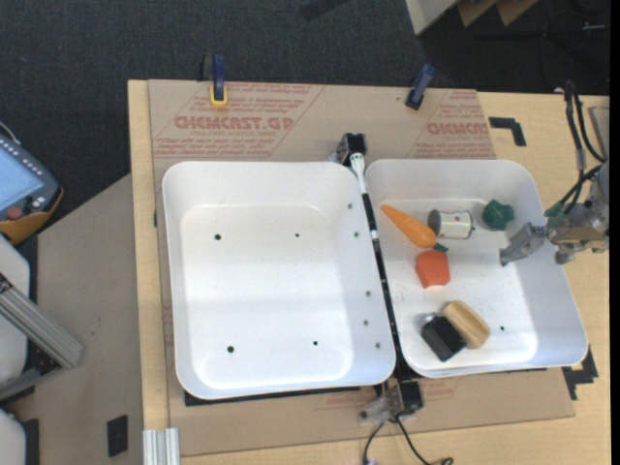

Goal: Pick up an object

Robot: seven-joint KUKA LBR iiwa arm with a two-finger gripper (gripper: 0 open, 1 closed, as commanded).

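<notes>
gripper [518,244] over right bin [552,308], perhaps open

A brown cardboard sheet [291,114] with red lettering covers the tabletop [155,356]. Two clamps sit at its top edge: a blue and yellow one [218,80] toward the upper left, a blue one [420,85] upper centre. Dark carpet [145,17] fills the top of the frame.

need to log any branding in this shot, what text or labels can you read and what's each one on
"CHEMCAST GP", red print on the brown board behind the left bin.
The same red print repeats on the board behind the right bin, at about; only partly legible.
Smaller red lines above and below each logo: too blurred to read.
The objects in the right bin show no legible text.
</notes>
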